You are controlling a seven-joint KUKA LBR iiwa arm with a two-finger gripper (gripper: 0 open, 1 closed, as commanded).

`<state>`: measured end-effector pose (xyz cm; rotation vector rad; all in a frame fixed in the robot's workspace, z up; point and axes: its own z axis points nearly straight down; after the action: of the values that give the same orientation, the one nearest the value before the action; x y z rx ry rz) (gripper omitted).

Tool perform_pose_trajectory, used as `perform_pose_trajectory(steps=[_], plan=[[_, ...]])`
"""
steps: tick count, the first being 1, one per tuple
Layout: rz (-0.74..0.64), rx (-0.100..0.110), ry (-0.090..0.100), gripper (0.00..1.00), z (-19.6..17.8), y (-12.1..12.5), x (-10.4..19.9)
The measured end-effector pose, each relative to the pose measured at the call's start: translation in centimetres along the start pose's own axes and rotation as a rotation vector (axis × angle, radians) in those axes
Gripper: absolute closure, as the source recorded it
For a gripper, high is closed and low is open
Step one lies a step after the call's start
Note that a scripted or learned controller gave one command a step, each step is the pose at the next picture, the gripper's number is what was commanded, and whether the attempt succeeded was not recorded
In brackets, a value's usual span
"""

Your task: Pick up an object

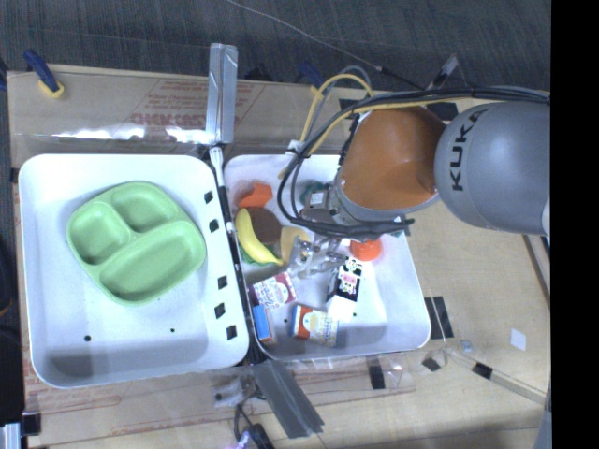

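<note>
The right bin (410, 318) holds several small items: a yellow banana (251, 238), an orange piece (255, 195), a brown item (270, 224), a pink-and-white carton (273, 293), a small orange-labelled carton (314, 325), a black-and-white packet (349, 282) and a blue item (262, 325). My gripper (314, 260) hangs below the orange wrist band, low over the middle of this bin, just right of the banana and above the cartons. Its tips are blurred among the items.
The left bin (42, 279) holds a green divided plate (137, 239). A metal divider with black clips (223, 251) separates the bins. Cables loop above the wrist (328, 96). The arm's grey body (496, 166) covers the right bin's far right corner.
</note>
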<state>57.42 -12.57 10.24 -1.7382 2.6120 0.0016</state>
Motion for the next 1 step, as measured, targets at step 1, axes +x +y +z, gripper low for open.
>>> perform_pose_trajectory(steps=[1], plan=[[-0.007, 0.006, 0.002, 1.00, -0.64, -10.06, 1.99]])
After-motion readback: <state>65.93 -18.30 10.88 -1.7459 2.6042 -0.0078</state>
